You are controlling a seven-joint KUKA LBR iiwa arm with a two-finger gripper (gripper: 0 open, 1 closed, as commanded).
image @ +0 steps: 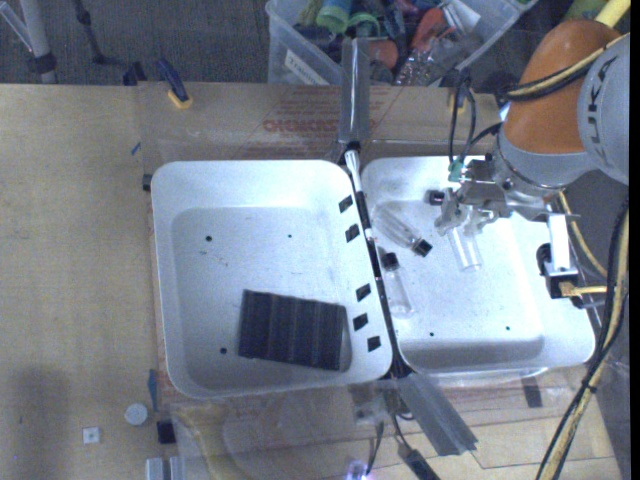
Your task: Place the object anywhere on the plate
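Observation:
A dark ribbed rectangular plate (290,330) lies flat in the left bin (200,198), toward its front. In the right bin (500,328), a clear tube with a black cap (403,232) lies close to the divider. A second clear, black-capped tube (393,283) lies just in front of it, along the divider wall. My gripper (463,240) hangs over the back middle of the right bin, a little to the right of the first tube. I see nothing held in it.
A black-clipped divider (365,258) separates the two bins. A crate of mixed colourful items (400,13) stands behind the bench. The arm's orange band (565,53) and cables (560,268) hang over the right bin's right side.

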